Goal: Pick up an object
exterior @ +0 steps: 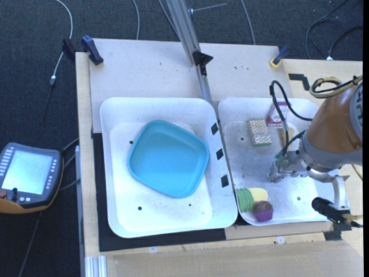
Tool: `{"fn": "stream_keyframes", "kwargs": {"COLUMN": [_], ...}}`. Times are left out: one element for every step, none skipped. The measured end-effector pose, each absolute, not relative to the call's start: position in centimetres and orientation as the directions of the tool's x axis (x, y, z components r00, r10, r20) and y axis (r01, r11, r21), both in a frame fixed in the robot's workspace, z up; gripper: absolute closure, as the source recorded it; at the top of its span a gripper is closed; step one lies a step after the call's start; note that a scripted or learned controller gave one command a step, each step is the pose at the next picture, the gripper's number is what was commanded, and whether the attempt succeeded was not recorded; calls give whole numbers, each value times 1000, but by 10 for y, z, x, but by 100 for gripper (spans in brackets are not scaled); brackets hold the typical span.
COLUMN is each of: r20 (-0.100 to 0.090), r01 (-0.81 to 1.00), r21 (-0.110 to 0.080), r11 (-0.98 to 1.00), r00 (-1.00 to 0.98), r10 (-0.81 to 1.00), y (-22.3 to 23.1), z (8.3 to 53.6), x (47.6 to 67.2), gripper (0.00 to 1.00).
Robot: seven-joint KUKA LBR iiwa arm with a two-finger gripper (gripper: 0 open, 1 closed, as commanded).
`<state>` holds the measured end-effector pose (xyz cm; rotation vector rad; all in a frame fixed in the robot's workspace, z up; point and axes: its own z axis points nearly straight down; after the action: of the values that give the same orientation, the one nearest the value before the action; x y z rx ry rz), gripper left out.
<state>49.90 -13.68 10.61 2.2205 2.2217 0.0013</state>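
Note:
My gripper hangs over the middle of the right bin, its fingers close above the bin floor; nothing shows between them. A checkered block lies behind it toward the bin's back, with a pink and white box just beyond. At the bin's front left corner sit a green ribbed piece, a yellow object and a purple object. The left bin holds a blue square plate.
A grey pole slants in from the top to the divide between the bins. Black cables loop from the arm over the right bin's back. A teach pendant lies on the floor at left.

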Motion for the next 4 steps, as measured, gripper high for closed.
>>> {"fn": "stream_keyframes", "kwargs": {"r20": [-1,-1,-1,1], "r01": [1000,1000,1000,1000], "r21": [5,6,6,1], "r11": [0,1,1,5], "r00": [0,-1,-1,-5], "r10": [1000,1000,1000,1000], "y": [-144,-142,-142,-92], "z": [166,226,278,281], "x": [500,508,509,523], "gripper": [100,100,100,100]}}
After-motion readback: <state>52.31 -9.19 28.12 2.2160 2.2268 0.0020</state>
